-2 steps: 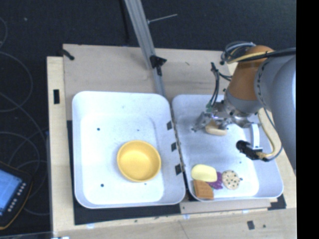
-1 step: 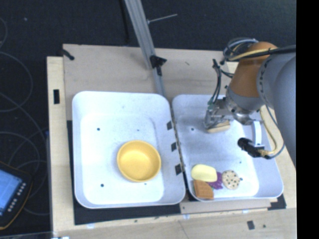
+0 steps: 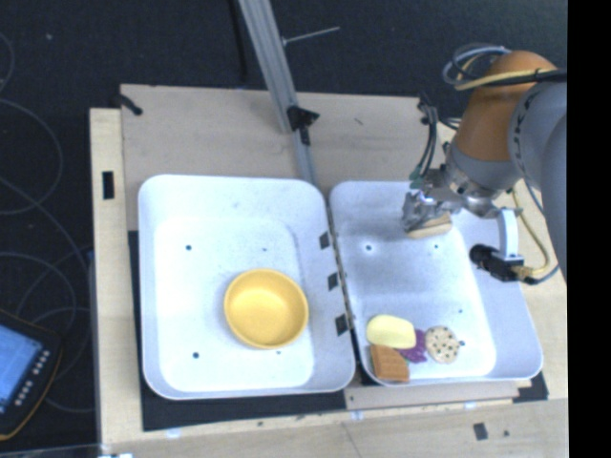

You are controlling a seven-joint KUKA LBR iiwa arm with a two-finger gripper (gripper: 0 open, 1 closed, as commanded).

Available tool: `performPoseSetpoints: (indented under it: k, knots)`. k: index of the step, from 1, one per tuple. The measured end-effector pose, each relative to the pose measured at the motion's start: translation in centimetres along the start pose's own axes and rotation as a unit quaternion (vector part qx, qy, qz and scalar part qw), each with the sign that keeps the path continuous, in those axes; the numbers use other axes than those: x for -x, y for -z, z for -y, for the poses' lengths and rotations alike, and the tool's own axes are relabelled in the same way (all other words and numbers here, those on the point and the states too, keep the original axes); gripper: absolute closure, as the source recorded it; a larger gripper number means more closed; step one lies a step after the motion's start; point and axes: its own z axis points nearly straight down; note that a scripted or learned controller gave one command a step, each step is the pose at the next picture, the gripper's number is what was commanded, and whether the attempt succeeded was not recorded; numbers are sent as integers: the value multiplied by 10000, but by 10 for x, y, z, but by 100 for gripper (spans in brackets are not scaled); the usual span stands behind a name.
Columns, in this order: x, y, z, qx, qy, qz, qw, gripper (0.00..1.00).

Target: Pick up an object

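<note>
There, at the two o'clock side of the view, the gripper [image 3: 426,214] hung over the far edge of the right bin [image 3: 401,275], with a small tan block [image 3: 431,225] showing right at its tips. Whether the fingers actually clamped that block, or merely stood over it, could not be told from this slant.

Behind the gripper, toward three o'clock, the grey arm [image 3: 535,151] with its orange band [image 3: 492,113] came in, trailing cables past the bin's right rim, where a black fitting [image 3: 489,259] sat.

Well apart, at the bin's six o'clock corner, lay a tight cluster: a pale yellow lump [image 3: 391,331], an orange-brown wafer [image 3: 389,363] just below it, a purple piece [image 3: 416,354] wedged between, and a speckled round cookie [image 3: 441,343] beside that. The bare middle of the bin lay between this group and the gripper.

In the left bin [image 3: 181,218], at about seven o'clock of the view, a yellow bowl [image 3: 265,307] stood upright, alone. A grey metal post [image 3: 272,60] slanted up from the bins' shared edge toward twelve o'clock.
</note>
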Motion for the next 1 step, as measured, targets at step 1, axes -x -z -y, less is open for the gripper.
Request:
performPoseSetpoints:
  k: [1]
  knots:
    - [-1, 44, -2, -2, 6, 0, 10000, 100]
